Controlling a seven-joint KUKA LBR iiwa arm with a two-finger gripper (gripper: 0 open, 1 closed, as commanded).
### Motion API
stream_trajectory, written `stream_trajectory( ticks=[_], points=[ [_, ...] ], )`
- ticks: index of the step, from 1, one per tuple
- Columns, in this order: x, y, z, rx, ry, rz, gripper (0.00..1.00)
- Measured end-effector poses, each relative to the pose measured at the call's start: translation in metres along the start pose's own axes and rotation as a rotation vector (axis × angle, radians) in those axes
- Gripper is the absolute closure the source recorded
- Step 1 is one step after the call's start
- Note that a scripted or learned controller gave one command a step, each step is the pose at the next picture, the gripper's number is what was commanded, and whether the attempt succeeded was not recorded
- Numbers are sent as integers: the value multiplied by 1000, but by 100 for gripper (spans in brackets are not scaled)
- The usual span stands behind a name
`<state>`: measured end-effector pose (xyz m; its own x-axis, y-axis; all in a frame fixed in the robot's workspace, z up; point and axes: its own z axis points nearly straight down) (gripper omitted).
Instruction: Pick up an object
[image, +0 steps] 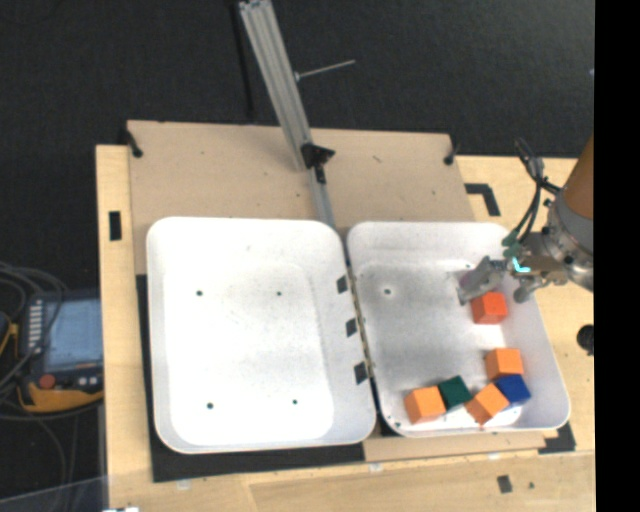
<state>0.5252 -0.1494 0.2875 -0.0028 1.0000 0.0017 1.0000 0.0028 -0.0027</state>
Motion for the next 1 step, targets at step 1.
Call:
stream_trajectory(
  ticks=[1],
  points=[
    [0, 1, -2, -4, -1, 1, 0]
  ],
)
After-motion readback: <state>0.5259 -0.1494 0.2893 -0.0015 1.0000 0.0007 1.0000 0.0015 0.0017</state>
